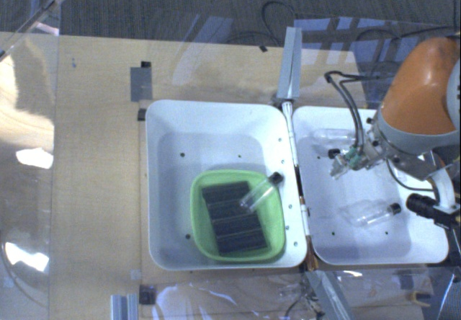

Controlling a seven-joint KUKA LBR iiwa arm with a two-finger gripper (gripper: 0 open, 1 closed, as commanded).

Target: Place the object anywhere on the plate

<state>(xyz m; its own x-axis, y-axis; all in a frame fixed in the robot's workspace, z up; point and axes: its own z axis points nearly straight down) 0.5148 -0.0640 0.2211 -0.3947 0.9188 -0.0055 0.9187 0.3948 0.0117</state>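
A green plate (200,200) lies in the left bin (169,131), toward its front. On the plate rests a dark ridged block (232,228), and a clear tube with a black cap (259,192) leans across the plate's right rim. My gripper (344,161) hangs over the right bin (317,239), near its back left part, under the grey and orange arm (421,99). A clear tube (330,138) lies just behind the gripper. Another clear tube with a black cap (371,214) lies in front of it, apart from it.
A grey metal post (290,66) stands behind the seam between the two bins. Cables (346,88) loop from the arm over the back of the right bin. The wooden bench (79,167) extends to the left.
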